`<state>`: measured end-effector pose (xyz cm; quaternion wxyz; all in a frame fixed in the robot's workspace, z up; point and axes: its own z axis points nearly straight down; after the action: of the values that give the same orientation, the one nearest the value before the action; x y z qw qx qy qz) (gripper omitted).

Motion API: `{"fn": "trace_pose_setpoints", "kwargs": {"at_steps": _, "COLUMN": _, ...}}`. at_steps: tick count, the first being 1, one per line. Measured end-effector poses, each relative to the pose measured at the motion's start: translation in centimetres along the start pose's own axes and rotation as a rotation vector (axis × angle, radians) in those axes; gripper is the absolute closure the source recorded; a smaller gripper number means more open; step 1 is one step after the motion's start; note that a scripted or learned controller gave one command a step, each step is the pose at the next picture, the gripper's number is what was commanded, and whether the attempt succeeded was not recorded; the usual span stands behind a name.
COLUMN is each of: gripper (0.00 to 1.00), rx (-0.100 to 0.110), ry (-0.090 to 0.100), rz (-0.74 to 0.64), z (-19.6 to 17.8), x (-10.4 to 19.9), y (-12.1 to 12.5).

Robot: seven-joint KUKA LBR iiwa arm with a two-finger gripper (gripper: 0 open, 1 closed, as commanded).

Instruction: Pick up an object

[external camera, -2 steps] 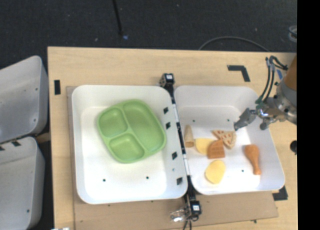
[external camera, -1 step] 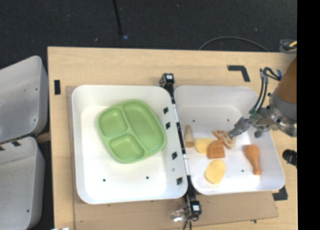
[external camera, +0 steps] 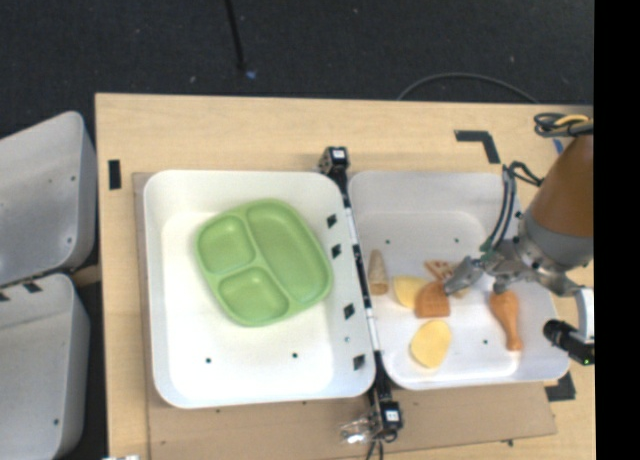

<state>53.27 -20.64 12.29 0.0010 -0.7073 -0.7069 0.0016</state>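
The gripper [external camera: 458,280] hangs low in the right bin [external camera: 420,198], its tip at the orange chunk [external camera: 432,300]; finger state: cannot tell. A carrot [external camera: 506,318] lies near the right wall. The green tray [external camera: 263,261] sits in the left bin [external camera: 170,348], floor open around it

Setting: robotics lab | evidence: plywood bench [external camera: 250,128] carrying two shallow white bins [external camera: 160,278] clamped side by side at frame centre | grey arm with orange band [external camera: 565,198] entering at right edge | loose cables [external camera: 450,83] upper right | dark carpet [external camera: 300,18] across top | toy-like plastic items as test objects
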Motion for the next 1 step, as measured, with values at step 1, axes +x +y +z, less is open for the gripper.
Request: {"fn": "trace_pose_setpoints", "kwargs": {"at_steps": 1, "gripper": 1.00, "rx": -0.006, "ry": 0.000, "rz": 0.003, "z": -1.39, "x": -0.05, "y": 0.10}}
